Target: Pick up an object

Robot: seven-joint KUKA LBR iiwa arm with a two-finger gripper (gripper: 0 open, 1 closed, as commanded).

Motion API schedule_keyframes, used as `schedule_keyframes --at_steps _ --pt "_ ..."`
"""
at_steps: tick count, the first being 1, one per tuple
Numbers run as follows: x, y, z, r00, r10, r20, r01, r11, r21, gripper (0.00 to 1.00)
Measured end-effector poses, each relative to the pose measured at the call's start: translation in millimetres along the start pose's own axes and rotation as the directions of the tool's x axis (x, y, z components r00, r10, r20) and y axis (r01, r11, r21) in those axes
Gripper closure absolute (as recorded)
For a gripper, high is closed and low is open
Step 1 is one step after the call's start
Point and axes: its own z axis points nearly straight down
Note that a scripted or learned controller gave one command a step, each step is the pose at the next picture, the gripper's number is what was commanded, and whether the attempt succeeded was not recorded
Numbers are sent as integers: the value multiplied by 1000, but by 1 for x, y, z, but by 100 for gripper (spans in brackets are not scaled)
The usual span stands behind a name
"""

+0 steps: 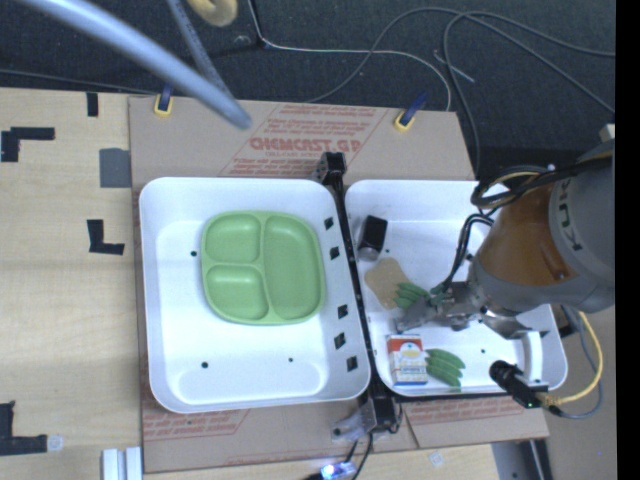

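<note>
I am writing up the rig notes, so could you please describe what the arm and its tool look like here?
The arm is a bulky grey cylinder with a broad orange band above the wrist. Thin black and yellowish cables loop over the band's top. Below it sits a metallic grey tool, small and angular, with dark wiring running down to it.

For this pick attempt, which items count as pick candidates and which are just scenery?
Job:
pincer
green pod
tan piece
black block
red-and-white packet
second green pod

Lying about:
green divided plate in the left bin
cardboard sheet
cables
</note>
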Motion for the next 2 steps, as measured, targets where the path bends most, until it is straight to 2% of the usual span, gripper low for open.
schedule_keyframes --at_steps 1,2 --pt "0 1 -12 1000 0 1 0 1000 -3 100" --pt "-5 -1 -55 1000 0 0 0 1000 -3 100"
